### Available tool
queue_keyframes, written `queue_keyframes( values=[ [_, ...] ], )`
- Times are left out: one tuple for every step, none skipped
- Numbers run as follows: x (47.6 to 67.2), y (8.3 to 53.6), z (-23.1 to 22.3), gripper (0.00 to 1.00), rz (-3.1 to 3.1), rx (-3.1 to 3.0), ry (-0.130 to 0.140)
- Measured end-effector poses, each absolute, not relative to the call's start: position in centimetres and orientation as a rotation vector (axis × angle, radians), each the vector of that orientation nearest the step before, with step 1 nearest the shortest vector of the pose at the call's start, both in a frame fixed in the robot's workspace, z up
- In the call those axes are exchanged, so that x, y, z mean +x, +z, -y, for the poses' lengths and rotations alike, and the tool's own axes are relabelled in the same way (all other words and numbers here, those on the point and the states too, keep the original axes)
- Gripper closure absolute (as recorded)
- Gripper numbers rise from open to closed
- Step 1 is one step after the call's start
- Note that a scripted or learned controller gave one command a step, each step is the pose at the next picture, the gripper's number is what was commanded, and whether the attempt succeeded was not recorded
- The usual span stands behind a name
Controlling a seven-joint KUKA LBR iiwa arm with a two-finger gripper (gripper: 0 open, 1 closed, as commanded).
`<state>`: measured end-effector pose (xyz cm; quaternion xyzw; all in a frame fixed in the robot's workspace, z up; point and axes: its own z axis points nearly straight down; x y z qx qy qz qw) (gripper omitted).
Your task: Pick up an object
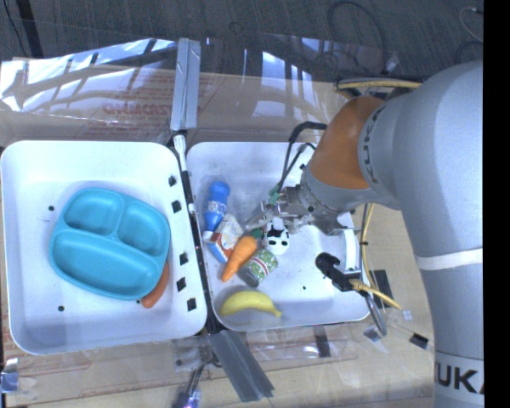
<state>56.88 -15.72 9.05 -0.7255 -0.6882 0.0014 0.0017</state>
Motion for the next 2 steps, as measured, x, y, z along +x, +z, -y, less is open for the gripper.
queue_keyframes(
  values=[
    [56.9,9.9,15.7,1.0,2.164,-2.269,0.008],
    [60.7,18.7,19.3,1.0,2.341,-2.09,0.003]
  ],
)
